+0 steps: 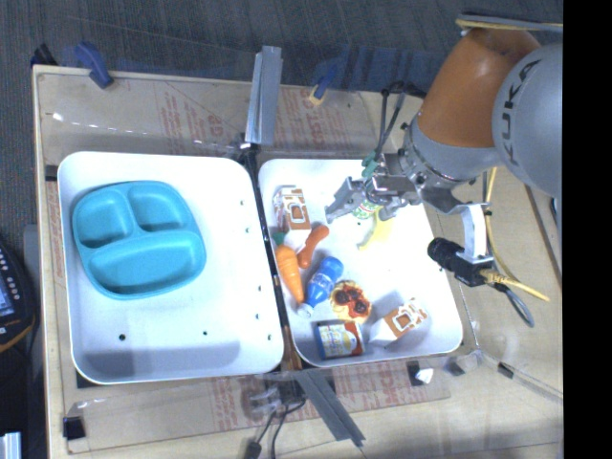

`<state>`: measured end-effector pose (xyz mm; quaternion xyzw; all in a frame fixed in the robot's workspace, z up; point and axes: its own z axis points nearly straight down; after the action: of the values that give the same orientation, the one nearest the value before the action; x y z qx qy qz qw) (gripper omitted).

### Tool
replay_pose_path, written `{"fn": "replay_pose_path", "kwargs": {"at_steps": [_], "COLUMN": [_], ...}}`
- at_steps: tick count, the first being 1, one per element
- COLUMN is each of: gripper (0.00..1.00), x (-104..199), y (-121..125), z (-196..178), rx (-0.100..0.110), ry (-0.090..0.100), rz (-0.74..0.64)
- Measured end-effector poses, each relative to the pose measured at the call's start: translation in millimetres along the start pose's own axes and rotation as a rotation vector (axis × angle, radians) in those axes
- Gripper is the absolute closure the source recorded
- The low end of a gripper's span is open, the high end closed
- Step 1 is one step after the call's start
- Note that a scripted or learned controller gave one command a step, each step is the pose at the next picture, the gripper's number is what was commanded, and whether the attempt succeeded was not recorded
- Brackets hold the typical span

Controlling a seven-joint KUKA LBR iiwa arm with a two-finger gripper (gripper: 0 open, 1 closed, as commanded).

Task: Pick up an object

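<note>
**Gripper over the right bin, with little margin for a clean pick**

Gripper (368, 197) hung over the upper middle of the right bin (435, 299), and I could not tell from the slanted view how it was set. A small yellow and green object (375, 224) lay just beneath it, too blurred to name, and nothing showed as held.

Working down by size, the left bin (153, 338) carried a blue divided plate (139, 235), well apart from the arm and no likely source of trouble. The right bin was the risk. Its contents sat bunched along the left wall and bottom edge: a carrot (290, 273) touching a blue bottle (323, 279), a small carton (291, 207) above them, a can (338, 338) at the bottom rim, another carton (405, 319) near the corner, and a dark red and yellow piece (351, 299) between them.

A descent into that cluster would probably have pinched two things at once or nudged one against the wall. The yellow and green object looked small and low, so a closing grip might have slipped over it and come up with nothing.
</note>
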<state>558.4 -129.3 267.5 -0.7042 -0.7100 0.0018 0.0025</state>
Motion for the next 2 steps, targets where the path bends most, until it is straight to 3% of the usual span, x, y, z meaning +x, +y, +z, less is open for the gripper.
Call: {"fn": "replay_pose_path", "kwargs": {"at_steps": [1,2], "gripper": [0.00,1.00], "x": [-43.9,-43.7], "y": [-38.4,-38.0], "z": [176.9,167.2], "rx": [-0.002,-0.001], "ry": [0.000,0.000], "rz": [-0.223,-0.228]}}
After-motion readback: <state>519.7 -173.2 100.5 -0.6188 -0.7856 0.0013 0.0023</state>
